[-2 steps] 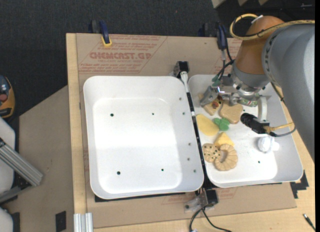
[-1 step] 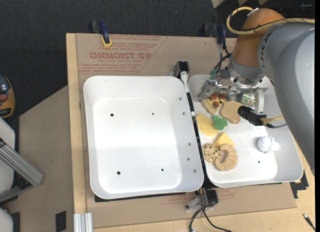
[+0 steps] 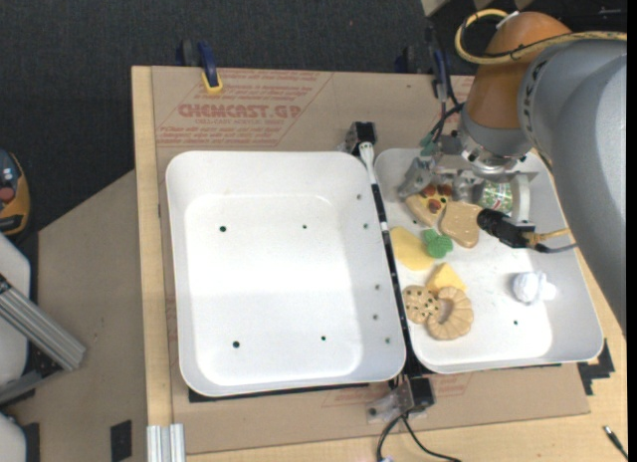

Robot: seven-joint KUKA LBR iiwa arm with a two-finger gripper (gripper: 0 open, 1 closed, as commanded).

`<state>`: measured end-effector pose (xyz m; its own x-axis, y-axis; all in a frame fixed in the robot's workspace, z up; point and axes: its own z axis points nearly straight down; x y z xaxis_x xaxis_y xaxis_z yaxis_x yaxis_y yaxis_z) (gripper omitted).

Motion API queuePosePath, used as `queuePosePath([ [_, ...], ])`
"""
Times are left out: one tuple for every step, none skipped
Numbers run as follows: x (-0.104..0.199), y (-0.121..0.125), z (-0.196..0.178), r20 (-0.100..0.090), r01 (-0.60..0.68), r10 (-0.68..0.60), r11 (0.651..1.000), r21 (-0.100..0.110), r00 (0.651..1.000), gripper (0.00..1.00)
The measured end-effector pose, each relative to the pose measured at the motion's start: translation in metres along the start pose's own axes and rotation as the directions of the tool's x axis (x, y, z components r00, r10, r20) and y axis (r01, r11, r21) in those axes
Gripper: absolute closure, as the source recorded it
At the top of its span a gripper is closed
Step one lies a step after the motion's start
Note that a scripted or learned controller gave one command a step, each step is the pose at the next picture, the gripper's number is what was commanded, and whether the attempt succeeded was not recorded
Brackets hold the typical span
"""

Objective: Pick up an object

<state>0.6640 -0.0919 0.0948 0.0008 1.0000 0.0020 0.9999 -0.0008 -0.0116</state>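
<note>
Gripper (image 3: 435, 183) hangs over the right bin's (image 3: 557, 326) back-left corner, can't tell its finger state. The tan bread slice (image 3: 460, 223) beside it looks light, stiff-ish; grab its edges.

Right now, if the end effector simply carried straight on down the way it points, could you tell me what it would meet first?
Probably the tan, bread-like toy or the small red-spotted piece beside it: the end effector points down into the far end of the right bin, right above them. Depth is hard to judge from this slanted view.
</note>
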Motion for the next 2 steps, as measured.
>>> queuePosePath([
  [0.065, 0.003, -0.097, 0.001, 0.007, -0.007, 1.0, -0.023, 1.0, 1.0],
  [0.109, 0.002, -0.208, 0.001, 0.006, -0.006, 1.0, -0.025, 1.0, 1.0],
])
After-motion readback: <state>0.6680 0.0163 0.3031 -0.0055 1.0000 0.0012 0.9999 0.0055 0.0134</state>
